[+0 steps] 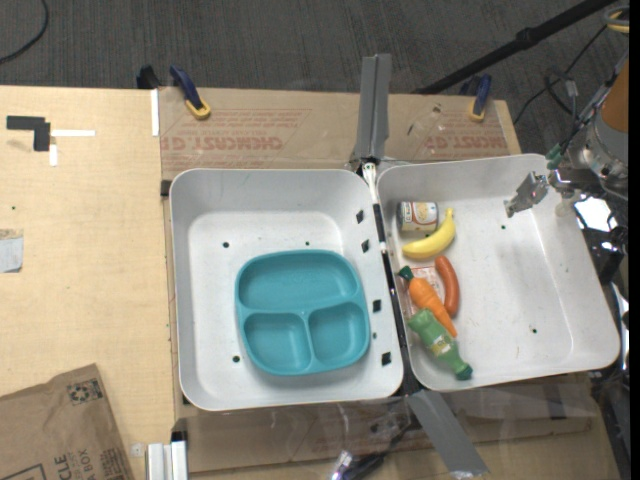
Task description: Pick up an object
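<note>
Left bin [200,268]: shallow, white, smooth plastic with rounded corners and small dark holes in its floor; it sits on the table [80,268] touching the right bin along the middle seam.
Plate [303,311]: teal plastic, rounded rectangle with three compartments, one long one at the top and two smaller ones below; it lies flat in the middle of the left bin.
Right bin [540,308]: same white plastic, slightly scuffed floor; its toys are lined up against the left wall.
Banana [434,239]: yellow toy, curved and glossy, near the top of the row, just below a small jar [419,213] with a pale label whose print is too small to read.
Sausage [448,281]: red-orange, smooth and oblong, just beside the carrot.
Carrot [430,298]: orange, tapered, with a green top, lying at a slant.
Bottle [438,335]: green toy, lying on its side at the bottom of the row, its label unreadable.
Gripper [522,198]: grey metal, at the top right corner of the right bin, well apart from the toys; whether the fingers are released or clenched cannot be told, and nothing shows between them.
Table: pale wood, with a brown cardboard sheet [260,133] under the bins, printed in red, upside down, reading roughly "CHEMCAST GP".
Clamps [190,93]: blue with yellow tips, at the sheet's top edge.
Cardboard box [55,428]: brown, bottom left, with a recycling mark and part of the word "CYCLE".
</note>
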### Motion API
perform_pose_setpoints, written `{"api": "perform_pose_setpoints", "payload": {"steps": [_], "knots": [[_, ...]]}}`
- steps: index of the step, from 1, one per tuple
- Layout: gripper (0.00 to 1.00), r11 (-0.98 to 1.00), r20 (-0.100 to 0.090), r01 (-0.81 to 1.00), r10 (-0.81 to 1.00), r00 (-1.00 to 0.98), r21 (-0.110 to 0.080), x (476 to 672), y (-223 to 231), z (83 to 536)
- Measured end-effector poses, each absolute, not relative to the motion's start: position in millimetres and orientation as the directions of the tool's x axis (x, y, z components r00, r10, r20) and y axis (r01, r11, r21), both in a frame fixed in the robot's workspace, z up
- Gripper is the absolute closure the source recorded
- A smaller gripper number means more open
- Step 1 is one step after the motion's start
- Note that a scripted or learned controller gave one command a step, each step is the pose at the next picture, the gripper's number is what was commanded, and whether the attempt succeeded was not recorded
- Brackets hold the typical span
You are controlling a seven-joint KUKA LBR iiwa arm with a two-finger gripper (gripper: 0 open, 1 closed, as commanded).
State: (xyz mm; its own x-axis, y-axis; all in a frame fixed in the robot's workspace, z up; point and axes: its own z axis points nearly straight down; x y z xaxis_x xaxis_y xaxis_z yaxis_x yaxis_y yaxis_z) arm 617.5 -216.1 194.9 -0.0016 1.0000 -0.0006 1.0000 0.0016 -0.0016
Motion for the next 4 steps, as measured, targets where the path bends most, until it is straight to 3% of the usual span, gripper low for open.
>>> {"api": "perform_pose_setpoints", "payload": {"steps": [1,2,3,4], "knots": [[0.0,0.106,-0.004,0.994,0.994,-0.105,0.021,614.5,-148.3,111.4],[0.0,0.245,-0.017,0.969,0.969,-0.245,0.031,581.8,-122.9,105.9],[0.0,0.441,-0.021,0.897,0.897,-0.441,0.029,526.7,-121.2,104.0],[0.0,0.443,-0.002,0.897,0.897,-0.443,0.001,512.7,-164.2,180.7]]}}
